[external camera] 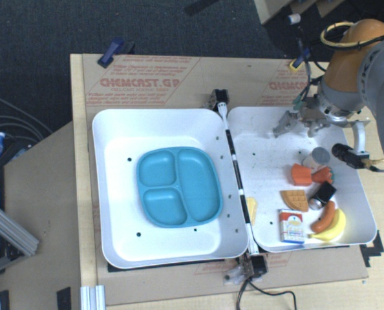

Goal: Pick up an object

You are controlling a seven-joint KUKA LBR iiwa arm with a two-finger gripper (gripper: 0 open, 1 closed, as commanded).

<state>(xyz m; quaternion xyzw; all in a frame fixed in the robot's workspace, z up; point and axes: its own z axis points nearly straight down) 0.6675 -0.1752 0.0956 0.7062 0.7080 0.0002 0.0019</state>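
Near the right bin's [263, 118] far edge, the jaws [300, 123] hang spread, gripping nothing.

You are looking down from a single fixed camera mounted above the bench [179, 76], tilted at a slant so the far edge sits toward the top of your picture. It stands far enough back that you take in the left bin [108, 173] and the right bin [260, 173] whole, side by side, plus dark floor beyond. The arm [353, 63] enters from your right
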